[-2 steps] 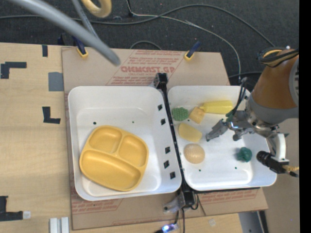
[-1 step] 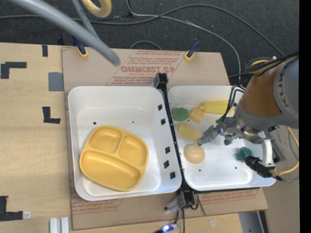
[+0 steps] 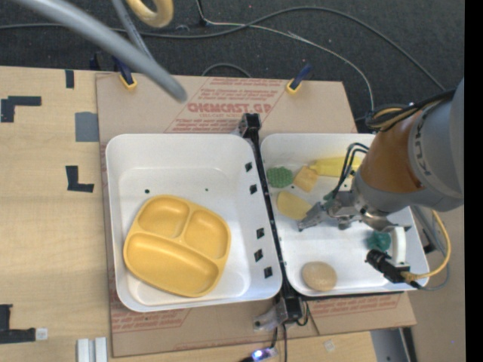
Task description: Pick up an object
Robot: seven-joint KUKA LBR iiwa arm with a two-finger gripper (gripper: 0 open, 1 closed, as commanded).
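Gripper (image 3: 308,219): your arm reaches in from the right and sits low over the right bin (image 3: 343,280), with the fingers pointing left toward the pale yellow piece (image 3: 290,204). You can make out grey fingers at its tip, but whether they are spread or pressed together I cannot tell from this angle, and nothing is visibly pinched between them.

Likely target: the pale yellow piece lies just beside the fingertips, touching or nearly so (that is a guess from proximity).

Neighbours: a yellow block (image 3: 306,178) and a green bumpy ball (image 3: 280,176) sit just above it, and a longer yellow item (image 3: 330,165) lies further back. A tan round object (image 3: 320,275) rests near the front wall, well apart, and a teal object (image 3: 379,240) sits partly under the wrist.

Left bin (image 3: 181,153): it holds a yellow divided plate (image 3: 177,243), well clear of the arm.

Risk, slip: the pale piece looks low and flat, so the fingers may close over it and lift with nothing.

Risk, shove: a slanted approach could push it left against the divider (image 3: 264,210) rather than grip it.

Risk, crowding: the block and ball are close enough to be nudged or caught alongside.

Risk, cable: watch the wrist cable (image 3: 434,259) near the bin's right wall.
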